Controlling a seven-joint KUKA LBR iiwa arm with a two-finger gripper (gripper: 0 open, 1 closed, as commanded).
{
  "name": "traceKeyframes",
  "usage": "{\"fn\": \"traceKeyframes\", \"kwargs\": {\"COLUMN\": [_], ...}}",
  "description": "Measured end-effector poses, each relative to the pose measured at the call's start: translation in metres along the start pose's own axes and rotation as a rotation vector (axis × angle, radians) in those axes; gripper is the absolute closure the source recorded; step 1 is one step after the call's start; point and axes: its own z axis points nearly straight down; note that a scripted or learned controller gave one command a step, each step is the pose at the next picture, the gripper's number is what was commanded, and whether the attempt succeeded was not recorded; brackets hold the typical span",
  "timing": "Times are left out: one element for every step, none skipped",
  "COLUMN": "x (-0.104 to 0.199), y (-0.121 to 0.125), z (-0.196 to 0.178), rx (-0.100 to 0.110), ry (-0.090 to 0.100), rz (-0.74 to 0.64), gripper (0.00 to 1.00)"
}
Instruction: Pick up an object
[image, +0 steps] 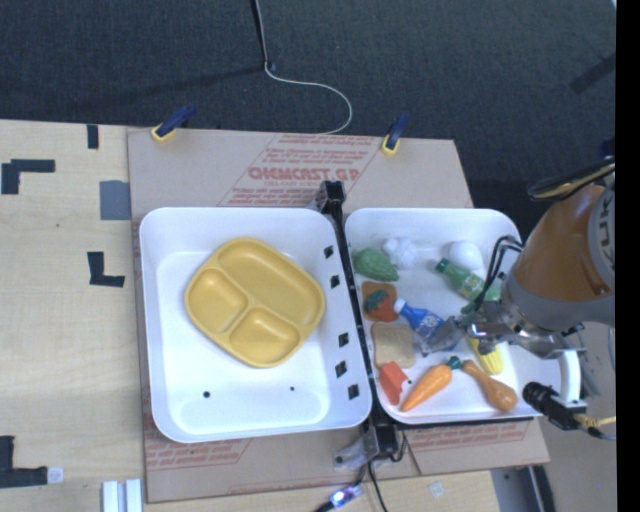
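Desk: wood top (60, 300), cardboard sheet (300, 170) under two white bins.
Gripper: (462, 335) low in right bin (430, 215), by its right side; open or closed, cannot tell.
Blue object: (420, 320) just left of gripper, close to touching.
Yellow piece: (489, 357) directly beside gripper, toward near edge.
Orange carrot: (428, 385) near-left of gripper.
Green bottle: (460, 277) just beyond gripper.
Green vegetable: (375, 264) far-left of gripper.
Left bin: (160, 300) well left of gripper, holds yellow divided tray (254, 300).

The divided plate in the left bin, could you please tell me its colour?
Yellow: the divided plate shows plainly in the camera view.
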Motion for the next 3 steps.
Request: {"fn": "traceKeyframes", "kwargs": {"x": [0.0, 0.001, 0.003], "y": [0.0, 0.001, -0.009], "z": [0.048, 0.035, -0.017], "rx": [-0.006, -0.007, -0.009], "ry": [-0.002, -0.001, -0.002], "rz": [0.001, 0.0, 0.0], "gripper": [0.0, 1.0, 1.0]}}
